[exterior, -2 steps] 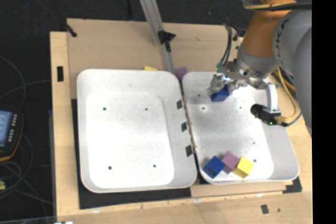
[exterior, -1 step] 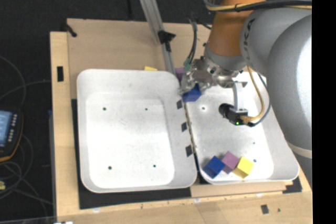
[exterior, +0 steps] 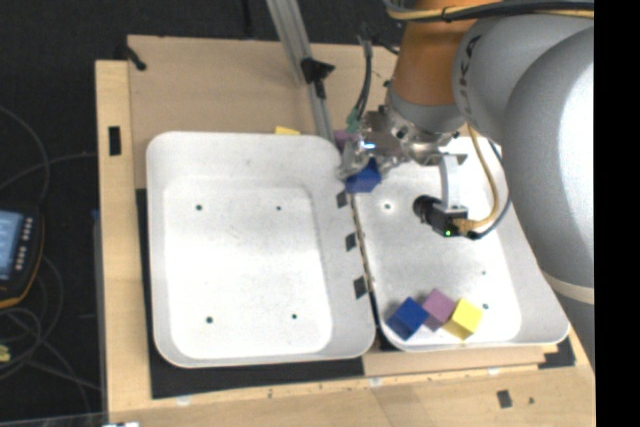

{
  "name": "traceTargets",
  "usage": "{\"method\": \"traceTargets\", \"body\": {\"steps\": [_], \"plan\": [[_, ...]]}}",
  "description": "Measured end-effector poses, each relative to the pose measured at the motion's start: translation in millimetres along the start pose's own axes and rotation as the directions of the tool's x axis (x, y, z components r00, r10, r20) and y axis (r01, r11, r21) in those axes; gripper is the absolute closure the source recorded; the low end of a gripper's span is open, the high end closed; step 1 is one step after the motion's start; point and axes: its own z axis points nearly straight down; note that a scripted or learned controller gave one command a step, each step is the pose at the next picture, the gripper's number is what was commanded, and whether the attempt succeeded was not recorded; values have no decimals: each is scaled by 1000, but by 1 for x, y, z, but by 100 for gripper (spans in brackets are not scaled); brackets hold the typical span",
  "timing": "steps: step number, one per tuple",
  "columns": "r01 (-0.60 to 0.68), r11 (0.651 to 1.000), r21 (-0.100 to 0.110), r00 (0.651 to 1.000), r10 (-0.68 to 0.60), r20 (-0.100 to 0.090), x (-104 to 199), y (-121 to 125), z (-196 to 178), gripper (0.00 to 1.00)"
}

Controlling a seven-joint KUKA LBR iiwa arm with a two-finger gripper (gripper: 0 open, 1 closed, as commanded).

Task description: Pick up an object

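My gripper [exterior: 362, 165] hangs over the far left corner of the right bin [exterior: 500, 255], close to the rim it shares with the left bin [exterior: 170, 215]. A small blue block [exterior: 365, 179] sits between its fingertips, and the fingers are shut on it. The block appears to be just above the bin's rim. Three more cubes lie together at the near edge of the right bin: a blue cube [exterior: 408, 316], a purple cube [exterior: 438, 306] and a yellow cube [exterior: 465, 318].
A slanted metal post [exterior: 285, 5] rises behind the bins, just left of the gripper. A small yellow piece [exterior: 287, 130] lies beyond the left bin's far rim. A black connector with cable [exterior: 440, 213] hangs from the arm over the right bin.
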Motion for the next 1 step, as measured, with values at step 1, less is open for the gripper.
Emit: {"method": "traceTargets", "body": {"steps": [1], "plan": [[5, 1000, 1, 1000, -5, -3, 73, -57, -17, 100]]}}
